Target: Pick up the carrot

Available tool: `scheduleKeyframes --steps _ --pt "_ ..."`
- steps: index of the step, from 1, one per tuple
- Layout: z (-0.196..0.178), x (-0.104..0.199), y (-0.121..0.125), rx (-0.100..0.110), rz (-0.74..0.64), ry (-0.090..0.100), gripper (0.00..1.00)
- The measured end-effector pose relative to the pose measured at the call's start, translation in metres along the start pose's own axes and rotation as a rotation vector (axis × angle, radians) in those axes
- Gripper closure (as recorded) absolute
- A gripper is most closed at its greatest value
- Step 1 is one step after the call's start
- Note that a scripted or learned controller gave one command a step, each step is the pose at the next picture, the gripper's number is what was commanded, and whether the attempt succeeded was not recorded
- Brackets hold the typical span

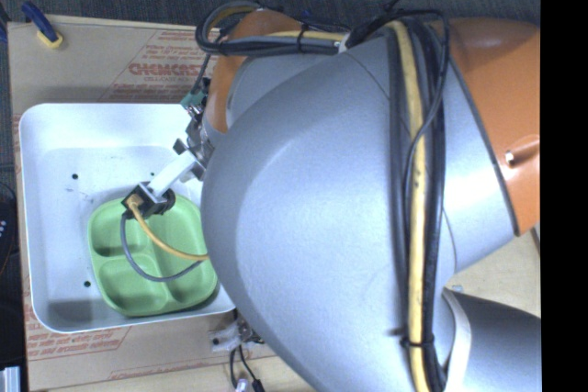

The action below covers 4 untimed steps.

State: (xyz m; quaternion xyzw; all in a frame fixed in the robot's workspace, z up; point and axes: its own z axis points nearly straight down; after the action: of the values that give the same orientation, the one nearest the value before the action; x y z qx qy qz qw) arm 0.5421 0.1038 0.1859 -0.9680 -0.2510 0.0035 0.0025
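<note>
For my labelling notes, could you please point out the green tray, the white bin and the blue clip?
green tray (pixel 118 282): camera view, lower left compartment.
white bin (pixel 87 162): camera view, bare floor.
blue clip (pixel 39 18): camera view, its middle.

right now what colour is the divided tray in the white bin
Light green; the camera view shows the divided tray lying in the white bin.

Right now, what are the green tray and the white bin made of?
The tray looks like moulded plastic: an even matte green, with rounded dividers shaped into it. The bin is probably plastic too: smooth white, softly rounded corners, a faint sheen on its walls. Neither can be told for sure by sight.
</note>
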Motion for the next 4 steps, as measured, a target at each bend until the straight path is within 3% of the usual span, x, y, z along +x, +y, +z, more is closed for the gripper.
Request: scheduleKeyframes --steps 1,2,3,4 --pt "0.09 0.016 -0.01 -0.002 0.149 0.01 0.0" --pt "0.081 0.016 -0.011 0.003 0.142 0.005 1.0" --pt "0.081 0.015 -0.012 0.005 0.141 0.002 0.0" --pt "-0.135 0.102 0.026 -0.005 0.059 0.004 0.0"
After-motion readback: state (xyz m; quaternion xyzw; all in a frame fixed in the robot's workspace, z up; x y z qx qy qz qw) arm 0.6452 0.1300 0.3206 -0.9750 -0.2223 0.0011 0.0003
